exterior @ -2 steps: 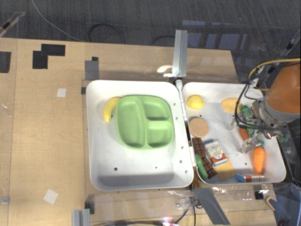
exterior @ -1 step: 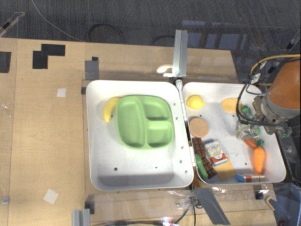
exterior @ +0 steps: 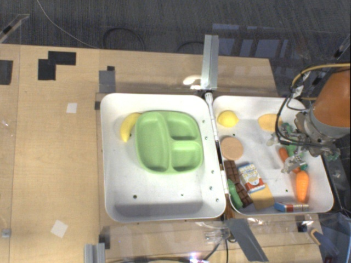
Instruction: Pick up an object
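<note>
While gripper [exterior: 293, 159] sits low in right bin [exterior: 249, 109] over carrot [exterior: 301, 185], finger state: cannot tell. Risk: carrot rolls, slips against bin wall; crowded marker [exterior: 290, 206] nearby gets bumped.

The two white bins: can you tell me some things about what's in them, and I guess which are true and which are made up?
1. The green plastic divided tray lies in the left white bin. True.
2. The yellow banana sits in the right white bin. False: it is in the left bin, beside the green tray.
3. The orange carrot lies in the right bin, near the arm's tool. True.
4. The round yellow lemon is on top of the green tray. False: it is in the right bin, near its top left corner.
5. The round tan disc lies below the lemon in the picture. True.
</note>
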Controlling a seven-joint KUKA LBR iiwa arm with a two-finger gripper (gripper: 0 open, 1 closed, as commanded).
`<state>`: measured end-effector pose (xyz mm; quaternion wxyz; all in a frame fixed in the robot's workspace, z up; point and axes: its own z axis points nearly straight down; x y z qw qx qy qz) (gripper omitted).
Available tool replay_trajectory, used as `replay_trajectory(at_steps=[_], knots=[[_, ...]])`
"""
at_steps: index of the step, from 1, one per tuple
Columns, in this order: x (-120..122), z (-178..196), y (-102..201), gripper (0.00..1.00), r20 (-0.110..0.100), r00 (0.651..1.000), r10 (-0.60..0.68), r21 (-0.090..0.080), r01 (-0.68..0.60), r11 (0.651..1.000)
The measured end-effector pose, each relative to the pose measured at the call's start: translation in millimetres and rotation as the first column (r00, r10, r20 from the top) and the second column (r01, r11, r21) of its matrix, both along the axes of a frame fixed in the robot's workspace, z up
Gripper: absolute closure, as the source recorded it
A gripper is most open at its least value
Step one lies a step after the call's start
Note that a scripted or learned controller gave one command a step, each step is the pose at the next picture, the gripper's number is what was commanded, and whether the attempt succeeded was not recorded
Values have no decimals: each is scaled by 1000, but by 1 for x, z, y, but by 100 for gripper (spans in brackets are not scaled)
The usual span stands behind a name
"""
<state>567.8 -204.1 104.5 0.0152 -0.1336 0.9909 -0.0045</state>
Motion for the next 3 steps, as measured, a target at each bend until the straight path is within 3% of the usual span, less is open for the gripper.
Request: replay_trajectory(at_steps=[1, 2, 3], knots=[[-42, -14, 3, 0, -12, 991, -136, 3, 136, 991], [-37, 1, 4, 100, 6, 992, -129, 2, 129, 992], [-37, 0, 4, 0, 4, 992, -128, 2, 128, 992]])
